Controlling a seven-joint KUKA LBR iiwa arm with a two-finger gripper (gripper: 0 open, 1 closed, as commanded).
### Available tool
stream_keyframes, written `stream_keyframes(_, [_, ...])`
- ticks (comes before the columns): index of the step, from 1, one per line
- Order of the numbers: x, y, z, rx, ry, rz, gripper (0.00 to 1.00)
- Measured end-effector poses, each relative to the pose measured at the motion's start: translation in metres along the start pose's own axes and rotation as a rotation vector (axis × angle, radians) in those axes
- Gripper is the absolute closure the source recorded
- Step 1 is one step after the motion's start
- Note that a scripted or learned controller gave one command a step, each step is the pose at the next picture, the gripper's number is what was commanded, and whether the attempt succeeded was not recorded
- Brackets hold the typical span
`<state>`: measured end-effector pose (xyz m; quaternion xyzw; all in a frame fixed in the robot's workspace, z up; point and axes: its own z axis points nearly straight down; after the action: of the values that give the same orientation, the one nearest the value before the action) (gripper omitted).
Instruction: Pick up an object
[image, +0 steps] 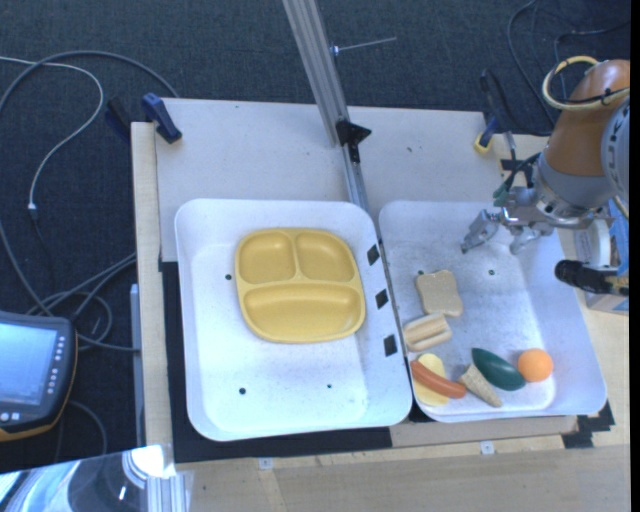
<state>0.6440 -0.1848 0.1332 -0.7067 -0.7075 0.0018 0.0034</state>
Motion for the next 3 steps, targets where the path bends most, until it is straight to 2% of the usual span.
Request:
stream_keyframes(1, [0.0, 0.002, -0.016, -0.009, -0.002, -0.001, 1.0])
stream_keyframes(2, [0.001, -0.006, -0.067, -0.014, -0.004, 0.001, 1.0])
stream_keyframes(3, [0.008, 0.0, -0.13, -0.017, -0.005, -0.001, 1.0])
